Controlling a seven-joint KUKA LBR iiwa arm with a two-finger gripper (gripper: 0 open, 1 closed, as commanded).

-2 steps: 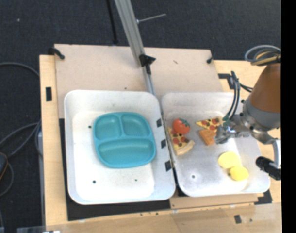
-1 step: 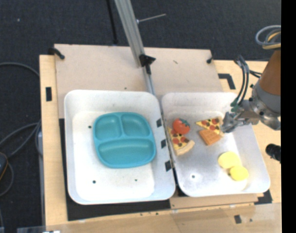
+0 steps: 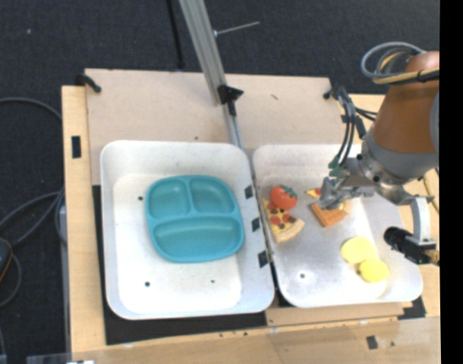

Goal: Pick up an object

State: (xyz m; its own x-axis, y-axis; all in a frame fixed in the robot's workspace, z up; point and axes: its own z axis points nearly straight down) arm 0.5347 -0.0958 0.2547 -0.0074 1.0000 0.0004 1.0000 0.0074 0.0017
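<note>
Hand (image 3: 332, 196) low over orange wedge (image 3: 329, 215) in right bin (image 3: 292, 290); finger state unclear. Risk: off-centre descent skids the flat wedge aside instead of gripping it.

The bench (image 3: 163, 105) is a pale tan board standing on dark carpet (image 3: 80, 21). Two shallow white bins sit on it side by side, touching along their inner edges: the left bin (image 3: 125, 279) and the right bin (image 3: 322, 290). A slanted metal post (image 3: 205, 40) rises from the bench behind them.
</note>
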